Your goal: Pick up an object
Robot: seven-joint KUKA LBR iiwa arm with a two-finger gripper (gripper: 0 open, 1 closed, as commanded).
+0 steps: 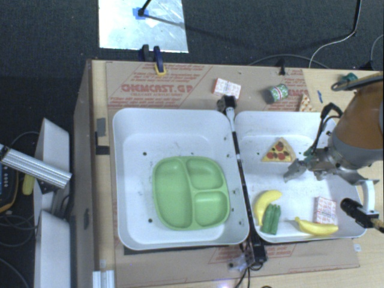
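The counter (180,83) is covered with brown cardboard and carries two shallow white bins side by side. In the left bin (129,137) lies a green divided plate (191,192), near the front edge. The right bin (252,125) holds the things I could pick: a toy pizza slice (278,151) toward its back, a yellow banana (264,201) and a green vegetable piece (272,218) at the front left corner, a second banana (315,226) along the front edge, and a small red-and-white packet (324,209) beside it. My gripper (298,170) hangs over the middle of this bin, just right of the pizza slice. I cannot tell if it is open or closed, and I see nothing lifted. I judge the pick is not done yet.
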